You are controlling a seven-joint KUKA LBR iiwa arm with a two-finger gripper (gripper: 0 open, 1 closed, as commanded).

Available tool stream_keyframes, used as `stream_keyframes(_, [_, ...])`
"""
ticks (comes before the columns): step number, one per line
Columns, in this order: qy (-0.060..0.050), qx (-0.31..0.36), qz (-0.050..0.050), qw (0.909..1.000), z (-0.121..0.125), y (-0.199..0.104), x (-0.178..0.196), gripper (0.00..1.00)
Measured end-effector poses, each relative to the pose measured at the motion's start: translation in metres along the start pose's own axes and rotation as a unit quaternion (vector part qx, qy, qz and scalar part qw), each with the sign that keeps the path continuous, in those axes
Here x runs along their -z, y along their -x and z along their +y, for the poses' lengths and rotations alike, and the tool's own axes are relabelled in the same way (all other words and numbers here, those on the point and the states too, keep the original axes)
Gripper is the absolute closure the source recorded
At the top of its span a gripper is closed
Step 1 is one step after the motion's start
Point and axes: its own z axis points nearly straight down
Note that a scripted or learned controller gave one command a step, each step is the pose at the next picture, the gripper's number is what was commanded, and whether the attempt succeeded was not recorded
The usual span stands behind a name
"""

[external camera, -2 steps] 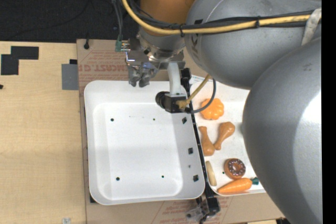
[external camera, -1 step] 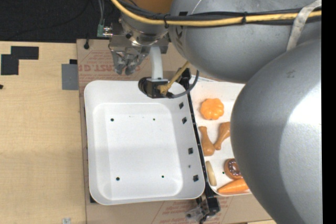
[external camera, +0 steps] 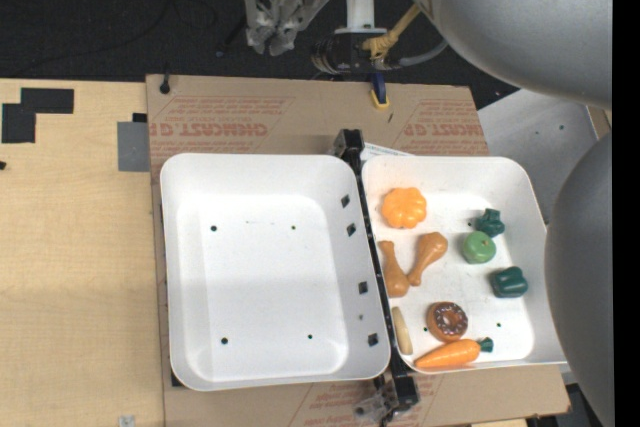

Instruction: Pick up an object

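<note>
At the near edge of the right bin [external camera: 530, 177], a toy carrot [external camera: 448, 354] lay on its side, with a chocolate-iced doughnut [external camera: 446, 320] just behind it and a pale stick-shaped piece [external camera: 402, 329] against the bin's left wall. A dark green pepper [external camera: 508, 282] sat toward the right edge. Farther back, two brown drumsticks [external camera: 410, 265] lay touching near the left wall, while a green apple [external camera: 479, 248] and a small teal piece [external camera: 489, 222] rested near the right edge. An orange pumpkin [external camera: 404, 207] sat nearest the far left corner. The left bin [external camera: 200, 177] stood alongside, its wall meeting the right bin's at a black clip strip. Beyond the bench's far edge, the gripper [external camera: 280, 25] hung well apart from both bins; whether its grip was spread or closed could not be told.
</note>
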Motion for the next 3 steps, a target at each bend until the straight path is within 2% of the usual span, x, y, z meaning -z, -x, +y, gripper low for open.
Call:
stream_keyframes(1, [-0.006, 0.000, -0.002, 1.0000, 0.000, -0.009, 0.044, 1.00])
stream_keyframes(2, [-0.010, -0.005, -0.004, 0.9999, 0.000, 0.049, 0.029, 1.00])
stream_keyframes(3, [-0.008, -0.001, -0.002, 1.0000, 0.001, 0.001, 0.041, 1.00])
